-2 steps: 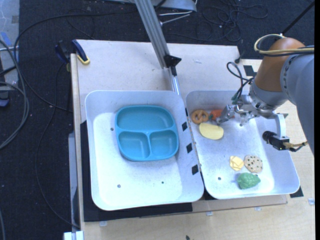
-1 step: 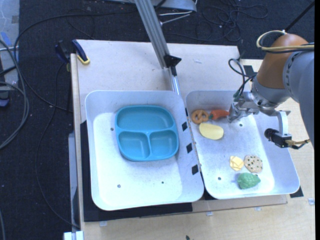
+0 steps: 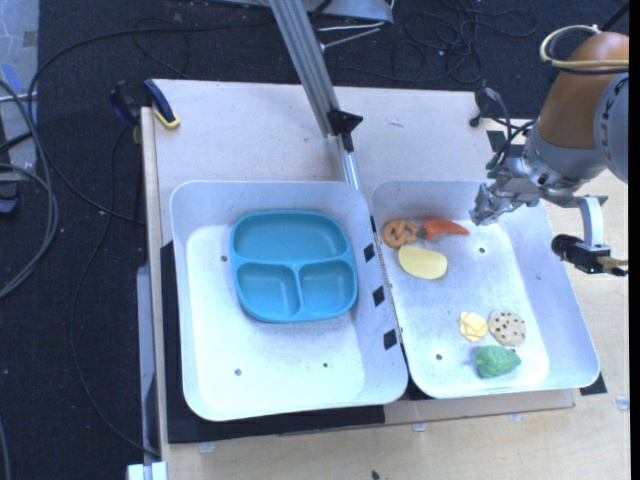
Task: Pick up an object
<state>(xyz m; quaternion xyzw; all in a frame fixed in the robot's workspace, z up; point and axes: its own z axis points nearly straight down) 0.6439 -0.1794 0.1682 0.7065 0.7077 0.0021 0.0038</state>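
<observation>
Two shallow white bins sit side by side on the tabletop (image 3: 250, 128), the left bin (image 3: 200, 368) carrying a blue divided plate (image 3: 295, 265) near its middle, a little toward the far edge. The right bin (image 3: 560, 318) carries the small things to pick from. Near its far left corner lies a brown pretzel (image 3: 400, 232), touching the blunt end of an orange carrot (image 3: 444, 228) that points toward the bin's right side. Just nearer than these, a pale yellow oval piece (image 3: 423, 262) lies flat close to the left wall. Toward the near edge, well apart from that group, three more pieces cluster: a small yellow lump (image 3: 473, 325), a round cookie with dark chips (image 3: 507, 327) just beside it on the right, and a green leafy piece (image 3: 496, 361) just nearer than both, close to the cookie. The grey arm with its orange band (image 3: 585, 88) reaches in over the far right corner of the right bin, and the pincer (image 3: 487, 208) hangs near the carrot's pointed tip, just to its right, with nothing visible between its fingers; how far apart they stand I cannot tell from this slant.
</observation>
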